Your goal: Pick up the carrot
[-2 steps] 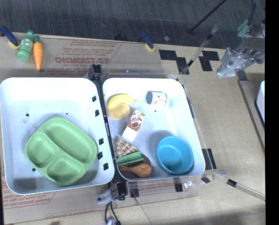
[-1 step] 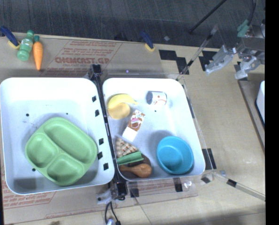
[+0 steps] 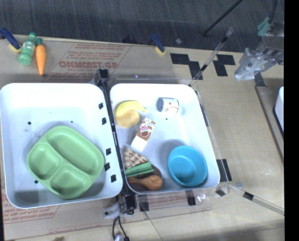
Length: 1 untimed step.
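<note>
The carrot (image 3: 40, 58) is orange with a green top. It lies on the cardboard bench top behind the left bin's far left corner, outside both bins, with its tip pointing toward the bin. A small green bottle (image 3: 26, 51) sits touching its left side. My gripper (image 3: 248, 68) hangs at the far right, beyond the right bin's back right corner and far from the carrot. It looks pale and blurred, and nothing shows in it.
The left bin (image 3: 11, 104) holds a green divided plate (image 3: 65, 159). The right bin (image 3: 199, 119) holds a yellow fruit (image 3: 126, 113), a small can (image 3: 168, 105), a carton (image 3: 145, 131), a waffle (image 3: 133, 157), a drumstick (image 3: 148, 181) and a blue bowl (image 3: 187, 165).
</note>
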### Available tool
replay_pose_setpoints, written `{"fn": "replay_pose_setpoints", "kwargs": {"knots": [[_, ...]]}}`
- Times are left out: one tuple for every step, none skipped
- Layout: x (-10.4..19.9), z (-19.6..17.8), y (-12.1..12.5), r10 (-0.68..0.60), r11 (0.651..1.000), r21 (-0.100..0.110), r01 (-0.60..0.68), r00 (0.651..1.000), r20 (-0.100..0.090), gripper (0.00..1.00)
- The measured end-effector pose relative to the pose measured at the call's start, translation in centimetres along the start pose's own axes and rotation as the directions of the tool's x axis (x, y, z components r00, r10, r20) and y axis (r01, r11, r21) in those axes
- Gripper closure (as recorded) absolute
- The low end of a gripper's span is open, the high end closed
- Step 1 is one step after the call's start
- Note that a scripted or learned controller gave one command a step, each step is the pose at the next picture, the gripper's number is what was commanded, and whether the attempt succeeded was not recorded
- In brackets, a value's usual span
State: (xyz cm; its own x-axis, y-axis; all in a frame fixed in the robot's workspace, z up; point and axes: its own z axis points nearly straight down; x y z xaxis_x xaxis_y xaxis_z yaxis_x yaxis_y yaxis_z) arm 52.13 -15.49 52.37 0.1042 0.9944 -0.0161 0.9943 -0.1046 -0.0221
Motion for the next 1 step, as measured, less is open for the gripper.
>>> {"fn": "replay_pose_setpoints", "kwargs": {"knots": [[0.04, 0.02, 0.0, -0.001, 1.0, 0.001, 0.001, 1.0, 0.0, 0.0]]}}
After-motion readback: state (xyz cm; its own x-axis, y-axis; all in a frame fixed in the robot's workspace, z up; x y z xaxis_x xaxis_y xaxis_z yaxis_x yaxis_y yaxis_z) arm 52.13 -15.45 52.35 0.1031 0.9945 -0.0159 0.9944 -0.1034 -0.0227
